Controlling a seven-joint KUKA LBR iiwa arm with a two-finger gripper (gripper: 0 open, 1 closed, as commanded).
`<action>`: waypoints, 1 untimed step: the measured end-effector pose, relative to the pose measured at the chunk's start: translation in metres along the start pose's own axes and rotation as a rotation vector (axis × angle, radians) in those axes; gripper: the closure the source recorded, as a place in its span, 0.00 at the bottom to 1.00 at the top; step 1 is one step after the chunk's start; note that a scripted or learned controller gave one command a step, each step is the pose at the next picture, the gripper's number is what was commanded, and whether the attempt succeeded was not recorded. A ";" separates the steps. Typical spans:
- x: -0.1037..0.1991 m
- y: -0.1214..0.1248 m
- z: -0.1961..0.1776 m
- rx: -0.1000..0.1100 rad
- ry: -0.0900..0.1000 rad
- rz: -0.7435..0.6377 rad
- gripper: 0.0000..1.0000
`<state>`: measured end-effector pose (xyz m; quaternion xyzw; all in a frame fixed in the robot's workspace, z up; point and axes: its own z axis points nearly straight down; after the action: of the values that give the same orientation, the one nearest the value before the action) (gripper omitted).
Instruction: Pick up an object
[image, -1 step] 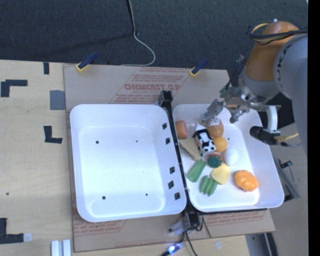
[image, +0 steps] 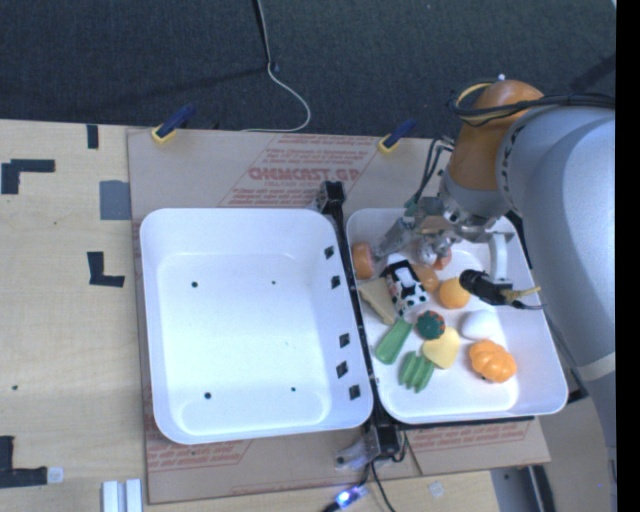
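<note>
The grey arm (image: 565, 200) reaches in from the right, and its gripper (image: 428, 242) hangs low over the far part of the right bin (image: 540, 402). It is just above and behind a black-and-white toy (image: 405, 285). From this angle I cannot tell whether the claw stands wide or narrow. The loose things all lie in that bin. The black-and-white toy sits toward the far left, with an orange piece (image: 362, 262) just beside it against the wall next to the left bin (image: 240, 410). A flat tan piece (image: 376, 301) lies at the toy's near side and an orange ball (image: 453, 293) to its right. Nearer the camera are a dark green round piece (image: 430, 323), a yellow piece (image: 443, 350) touching it, a white egg (image: 478, 323), a light green cucumber (image: 393, 340), a darker green piece (image: 416, 372) and an orange pumpkin (image: 492, 361). Both bins rest side by side on a cardboard sheet (image: 290, 175).
</note>
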<state>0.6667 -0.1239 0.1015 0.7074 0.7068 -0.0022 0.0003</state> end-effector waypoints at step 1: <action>0.016 0.002 0.010 0.003 -0.019 0.004 0.00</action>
<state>0.6688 -0.1082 0.0916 0.7089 0.7052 -0.0102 0.0061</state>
